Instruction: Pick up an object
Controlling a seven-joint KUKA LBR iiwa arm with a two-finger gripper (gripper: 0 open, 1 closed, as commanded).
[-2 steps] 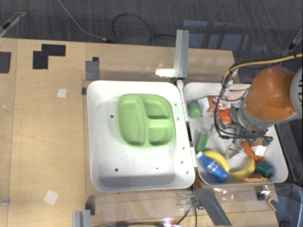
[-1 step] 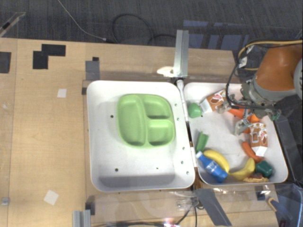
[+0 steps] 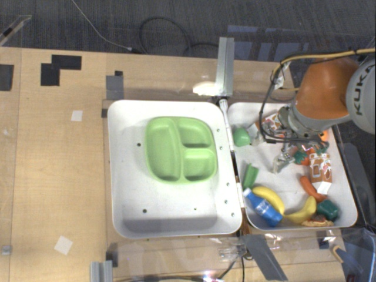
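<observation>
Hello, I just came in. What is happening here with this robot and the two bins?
A grey and orange robot arm reaches from the right over the right bin, its gripper low among small toys: a banana, a blue bottle, a green ball. Nothing is visibly held. The left bin carries a green divided tray.

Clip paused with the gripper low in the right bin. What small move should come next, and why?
Probably a short descent. The gripper hangs over bare floor of the right bin, with nothing seen between its fingers; the orange carrot and the carton lie just beside it, so it may also need a slight shift toward them.
</observation>
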